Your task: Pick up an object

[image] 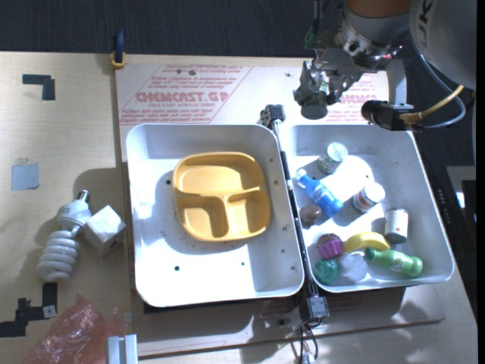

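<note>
My gripper (316,97) hangs above the far left corner of the right bin (424,177), up off its contents. In that bin lie a blue bottle (322,194), a small jar with a green lid (332,156), a red-capped white bottle (367,198), a white can (395,224), a yellow banana (367,241), a green bottle (395,262), a magenta piece (329,244) and a green ball (326,270). The left bin (144,226) holds a yellow divided tray (222,196).
On the bench to the left of the bins lie a spiral light bulb (64,241), a white cube (104,224) and a crumpled reddish bag (76,332). A black clamp (271,115) sits at the far end of the wall between the bins.
</note>
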Motion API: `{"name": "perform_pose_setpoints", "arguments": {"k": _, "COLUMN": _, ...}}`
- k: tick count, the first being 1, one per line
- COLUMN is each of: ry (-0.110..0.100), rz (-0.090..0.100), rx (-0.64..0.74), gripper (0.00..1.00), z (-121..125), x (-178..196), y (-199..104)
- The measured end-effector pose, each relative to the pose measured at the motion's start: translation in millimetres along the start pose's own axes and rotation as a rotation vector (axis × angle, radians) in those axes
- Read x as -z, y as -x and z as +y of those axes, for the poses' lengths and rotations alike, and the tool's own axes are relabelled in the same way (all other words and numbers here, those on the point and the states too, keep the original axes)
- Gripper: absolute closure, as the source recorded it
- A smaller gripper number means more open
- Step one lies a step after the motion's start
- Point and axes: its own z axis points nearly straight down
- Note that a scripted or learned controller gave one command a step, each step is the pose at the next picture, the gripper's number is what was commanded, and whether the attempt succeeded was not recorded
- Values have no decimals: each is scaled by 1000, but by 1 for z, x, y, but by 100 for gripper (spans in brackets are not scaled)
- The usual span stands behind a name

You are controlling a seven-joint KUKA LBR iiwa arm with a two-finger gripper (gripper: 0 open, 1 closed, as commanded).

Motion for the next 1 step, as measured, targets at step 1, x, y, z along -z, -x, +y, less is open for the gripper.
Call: {"name": "perform_pose_setpoints", "arguments": {"k": 1, "ry": 0, "rz": 0, "rx": -4, "gripper": 100, "z": 0, "x": -66, "y": 31}}
